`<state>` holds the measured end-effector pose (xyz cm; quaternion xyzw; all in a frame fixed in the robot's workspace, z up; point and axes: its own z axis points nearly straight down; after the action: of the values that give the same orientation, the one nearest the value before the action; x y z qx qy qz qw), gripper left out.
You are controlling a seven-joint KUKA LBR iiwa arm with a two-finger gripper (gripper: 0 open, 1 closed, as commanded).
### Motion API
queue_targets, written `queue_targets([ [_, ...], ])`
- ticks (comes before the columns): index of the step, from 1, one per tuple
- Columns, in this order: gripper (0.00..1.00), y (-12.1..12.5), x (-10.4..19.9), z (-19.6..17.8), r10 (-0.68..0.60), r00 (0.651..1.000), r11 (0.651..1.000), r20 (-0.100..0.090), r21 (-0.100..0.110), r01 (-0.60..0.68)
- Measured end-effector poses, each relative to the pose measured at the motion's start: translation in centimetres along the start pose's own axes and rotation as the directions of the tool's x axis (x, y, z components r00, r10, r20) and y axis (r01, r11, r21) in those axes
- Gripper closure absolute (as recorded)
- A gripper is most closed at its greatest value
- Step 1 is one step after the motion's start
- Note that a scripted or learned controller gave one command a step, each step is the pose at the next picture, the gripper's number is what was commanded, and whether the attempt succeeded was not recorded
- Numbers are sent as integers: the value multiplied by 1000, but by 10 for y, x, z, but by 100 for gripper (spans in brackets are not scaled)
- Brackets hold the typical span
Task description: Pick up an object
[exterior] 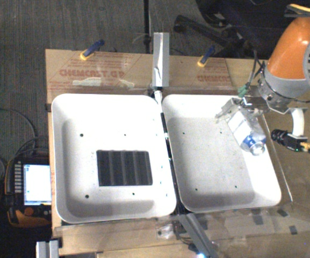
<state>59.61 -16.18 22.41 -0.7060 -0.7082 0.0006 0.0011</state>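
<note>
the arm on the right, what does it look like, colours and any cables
The arm has a rounded orange shell over a grey wrist ring. Below it sits a pale metallic claw with small green and blue fittings. A white curved part and a black connector with a cable hang at its right side.

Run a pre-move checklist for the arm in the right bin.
1. Object located: ok. A clear plastic bottle with a blue cap end lies slanted in the right bin, near its upper right corner.
2. Gripper position: ok. The gripper sits over the bottle's upper end.
3. Grasp on the bottle: cannot tell. The view does not settle whether it is between the fingers.
4. Bottle lifted off the bin floor: cannot tell.
5. Other bin contents: ok. A dark ribbed block lies flat in the left bin, apart from the arm.
</note>
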Motion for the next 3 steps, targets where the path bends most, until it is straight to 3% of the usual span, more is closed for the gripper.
queue_targets([
  [1, 100, 1, 2, -8, -3, 1000, 1000, -2, 1, 3],
  [2, 100, 27, -50, 126, -39, 999, 999, -4, -9, 39],
  [3, 100, 73, 8, 46, -204, 979, 979, 3, -3, 204],
])
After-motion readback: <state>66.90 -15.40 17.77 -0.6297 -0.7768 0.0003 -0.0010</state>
